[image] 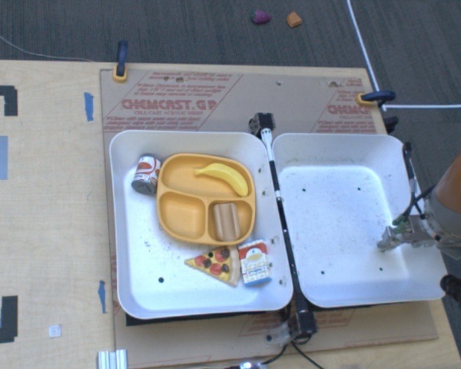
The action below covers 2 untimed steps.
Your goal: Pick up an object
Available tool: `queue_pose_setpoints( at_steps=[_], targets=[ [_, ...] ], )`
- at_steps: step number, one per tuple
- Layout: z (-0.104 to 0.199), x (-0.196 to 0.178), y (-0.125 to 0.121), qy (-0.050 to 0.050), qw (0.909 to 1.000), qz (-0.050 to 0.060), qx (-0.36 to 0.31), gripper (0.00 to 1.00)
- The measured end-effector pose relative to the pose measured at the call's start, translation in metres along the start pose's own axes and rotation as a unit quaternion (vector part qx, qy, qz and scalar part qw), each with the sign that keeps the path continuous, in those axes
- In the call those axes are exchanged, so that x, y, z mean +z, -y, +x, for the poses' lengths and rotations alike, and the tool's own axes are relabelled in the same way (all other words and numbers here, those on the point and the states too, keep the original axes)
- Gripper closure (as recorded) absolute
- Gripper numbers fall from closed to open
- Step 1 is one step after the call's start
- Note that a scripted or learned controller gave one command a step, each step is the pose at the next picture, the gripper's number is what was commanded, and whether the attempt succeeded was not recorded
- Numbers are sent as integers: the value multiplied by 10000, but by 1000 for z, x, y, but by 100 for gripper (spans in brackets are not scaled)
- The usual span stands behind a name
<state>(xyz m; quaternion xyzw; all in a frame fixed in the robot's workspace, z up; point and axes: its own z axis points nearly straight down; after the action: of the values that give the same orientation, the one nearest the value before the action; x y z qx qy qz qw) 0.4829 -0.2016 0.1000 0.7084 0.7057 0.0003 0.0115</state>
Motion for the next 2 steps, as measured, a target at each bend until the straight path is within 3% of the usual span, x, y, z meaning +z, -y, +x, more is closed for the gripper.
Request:
queue_pose_setpoints(
  at_steps=[1,2],
  targets=[
    [65,-68,-13,-81,9999,72,-28,100],
    [132,-106,-6,-77,9999,65,-26,100]
  ],
)
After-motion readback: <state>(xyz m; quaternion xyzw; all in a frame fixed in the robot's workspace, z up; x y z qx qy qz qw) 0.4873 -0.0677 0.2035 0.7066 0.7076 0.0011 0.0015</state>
